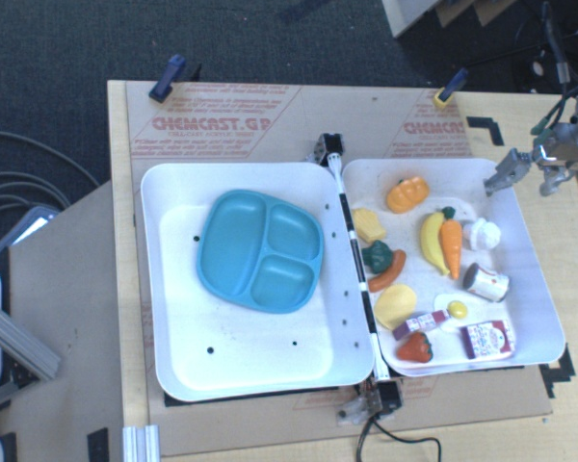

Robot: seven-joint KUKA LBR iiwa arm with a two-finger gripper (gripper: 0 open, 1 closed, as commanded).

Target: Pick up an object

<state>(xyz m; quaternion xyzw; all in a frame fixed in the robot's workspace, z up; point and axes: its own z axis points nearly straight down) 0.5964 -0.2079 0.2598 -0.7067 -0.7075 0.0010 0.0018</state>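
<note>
The orange plastic toy carrot (451, 243) lies mid right white bin (544, 301), touching the yellow banana (431, 241). The two-finger gripper (527, 168) hangs spread and bare at the bin's two o'clock rim: the approach step. Next it must travel toward eight o'clock and descend; neighbours crowd closely.

Gripper (527, 171) at far right, reaching in from the right edge. Fingers (506, 175) spread apart, nothing between them. Wrist hardware sits just up and right of the fingers, mostly cut off by frame.
</note>
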